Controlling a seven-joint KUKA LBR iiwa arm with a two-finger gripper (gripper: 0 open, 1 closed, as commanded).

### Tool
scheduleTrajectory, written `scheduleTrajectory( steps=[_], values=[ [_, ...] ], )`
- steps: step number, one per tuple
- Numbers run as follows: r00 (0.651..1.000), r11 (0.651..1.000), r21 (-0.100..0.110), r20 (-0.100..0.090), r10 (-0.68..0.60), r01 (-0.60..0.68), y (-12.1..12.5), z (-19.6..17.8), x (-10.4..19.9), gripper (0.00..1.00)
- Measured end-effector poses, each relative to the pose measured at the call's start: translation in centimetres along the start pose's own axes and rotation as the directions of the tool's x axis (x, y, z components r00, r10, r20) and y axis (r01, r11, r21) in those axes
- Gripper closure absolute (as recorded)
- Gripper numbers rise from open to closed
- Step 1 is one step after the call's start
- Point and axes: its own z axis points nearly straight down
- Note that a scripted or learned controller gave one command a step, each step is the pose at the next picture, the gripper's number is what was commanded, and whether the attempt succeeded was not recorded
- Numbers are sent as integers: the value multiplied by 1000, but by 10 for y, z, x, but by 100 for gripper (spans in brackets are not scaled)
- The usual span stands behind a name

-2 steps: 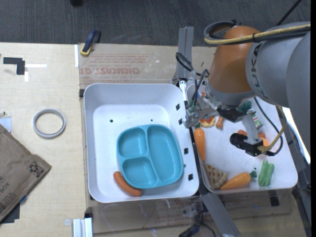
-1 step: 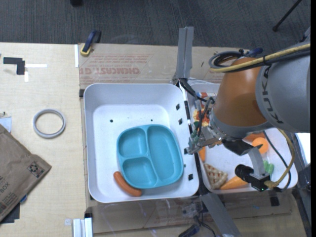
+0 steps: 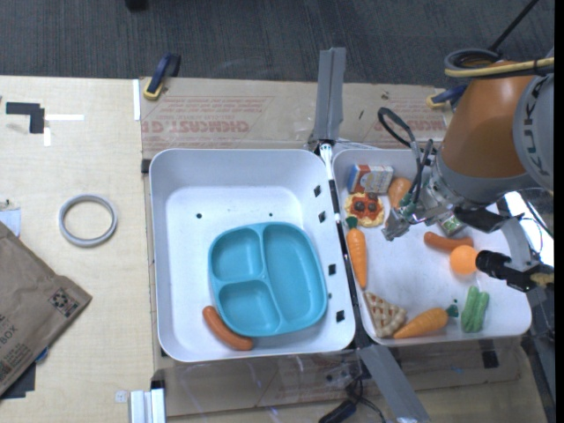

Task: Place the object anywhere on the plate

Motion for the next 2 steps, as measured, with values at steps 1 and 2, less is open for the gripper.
scheduleTrajectory(
  steps=[1, 2],
  values=[
    [997, 997, -2, 1, -71, 71, 72, 5, -51, 100],
    [998, 998, -1, 0, -69, 69, -3, -16, 31, 100]
  ],
)
